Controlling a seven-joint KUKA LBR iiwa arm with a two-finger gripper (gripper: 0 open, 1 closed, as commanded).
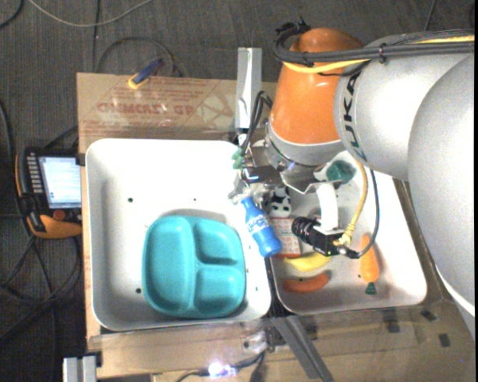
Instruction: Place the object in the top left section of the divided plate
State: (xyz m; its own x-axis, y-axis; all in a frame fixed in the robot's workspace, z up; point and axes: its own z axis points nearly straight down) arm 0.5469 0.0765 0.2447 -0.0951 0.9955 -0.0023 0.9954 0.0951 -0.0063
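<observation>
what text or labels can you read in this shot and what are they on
"KUKA", partly cut off, on the grey robot arm.
Faint reddish print on the cardboard sheet: mirrored or upside down, too blurred to read.
Label on the blue bottle: too small to read.
Screen of the handheld pendant: too blurred to read.

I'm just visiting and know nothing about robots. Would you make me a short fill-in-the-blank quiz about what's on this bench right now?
1. The divided plate lying in the left bin is ____ in colour.
2. The blue bottle hangs over the edge between the two ____.
3. The band above the arm's wrist is ____.
4. The carrot lies in the ____ bin.

Missing words: teal; bins; orange; right
</observation>
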